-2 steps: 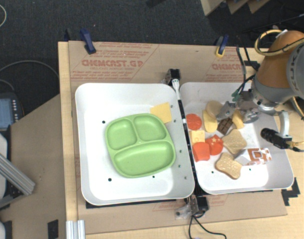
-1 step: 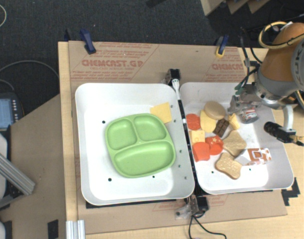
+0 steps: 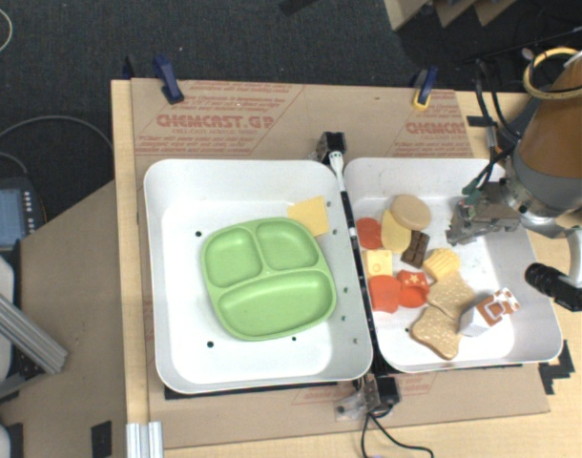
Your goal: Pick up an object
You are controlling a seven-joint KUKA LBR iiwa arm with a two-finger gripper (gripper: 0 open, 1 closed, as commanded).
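My gripper (image 3: 469, 225) hangs over the right bin (image 3: 534, 342), near its upper right part, just right of the pile of toy food. Its fingers point down at the bin floor and I see nothing between them. The pile holds a tan round piece (image 3: 407, 216), a dark brown bar (image 3: 417, 248), yellow blocks (image 3: 378, 261), orange-red pieces (image 3: 384, 294), a wavy yellow chip (image 3: 442, 263), two toast-like slices (image 3: 436, 330) and a small white and orange item (image 3: 496, 307).
The left bin (image 3: 167, 256) holds a green three-part plate (image 3: 267, 277) and a yellow cheese wedge (image 3: 309, 216) at its upper right. Blue clamps (image 3: 167, 79) grip the bench's far edge. Cables hang at the upper right.
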